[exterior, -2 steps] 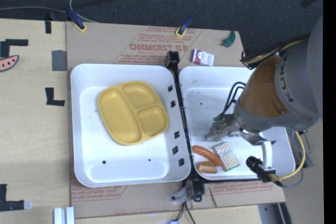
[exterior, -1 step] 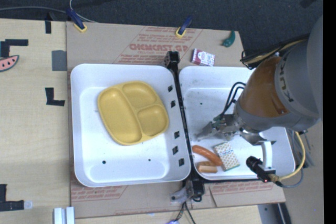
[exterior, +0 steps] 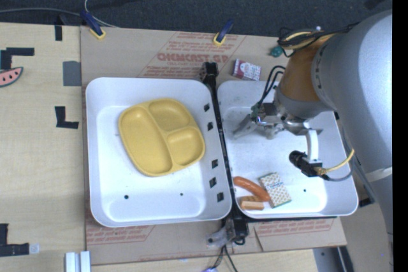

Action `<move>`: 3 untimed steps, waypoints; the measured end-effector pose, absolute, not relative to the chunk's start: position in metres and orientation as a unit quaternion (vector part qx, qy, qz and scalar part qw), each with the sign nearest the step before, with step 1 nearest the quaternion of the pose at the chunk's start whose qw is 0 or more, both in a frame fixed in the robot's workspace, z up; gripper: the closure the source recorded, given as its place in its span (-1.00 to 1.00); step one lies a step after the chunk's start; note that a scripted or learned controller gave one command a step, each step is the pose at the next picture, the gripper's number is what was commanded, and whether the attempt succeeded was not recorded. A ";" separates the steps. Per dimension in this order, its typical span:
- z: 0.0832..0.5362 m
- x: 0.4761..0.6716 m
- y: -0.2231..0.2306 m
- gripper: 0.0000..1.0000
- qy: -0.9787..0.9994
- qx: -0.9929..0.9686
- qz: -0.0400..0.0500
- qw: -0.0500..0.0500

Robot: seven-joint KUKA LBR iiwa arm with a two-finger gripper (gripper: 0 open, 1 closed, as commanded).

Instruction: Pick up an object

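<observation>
A grey robot arm with an orange band is reaching in from the right, its two-finger gripper (exterior: 245, 126) hovering low over the far left part of the right shallow white bin (exterior: 331, 200). Whether its jaws are wide or narrow cannot be told. Nothing is lying under them, so closing here is likely gripping only air. The pickable things are sitting well apart, at the near edge of that bin: a patterned rectangular packet (exterior: 275, 188) touching two small orange sausage-shaped pieces (exterior: 250, 186). The left shallow white bin (exterior: 102, 137) is holding a yellow three-compartment plastic plate (exterior: 162, 136).
</observation>
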State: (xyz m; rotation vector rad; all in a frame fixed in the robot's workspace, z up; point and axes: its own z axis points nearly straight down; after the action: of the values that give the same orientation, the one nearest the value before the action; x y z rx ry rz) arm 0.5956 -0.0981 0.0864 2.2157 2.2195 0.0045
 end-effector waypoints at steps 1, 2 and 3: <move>0.086 0.538 -0.100 -1.00 0.707 0.707 0.001 0.003; 0.096 0.538 -0.101 1.00 0.707 0.707 0.001 0.004; 0.096 0.538 -0.101 -1.00 0.707 0.707 0.001 0.003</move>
State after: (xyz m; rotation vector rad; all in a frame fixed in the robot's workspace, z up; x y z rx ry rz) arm 0.5379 -0.1006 0.0959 2.2170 2.2164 0.0029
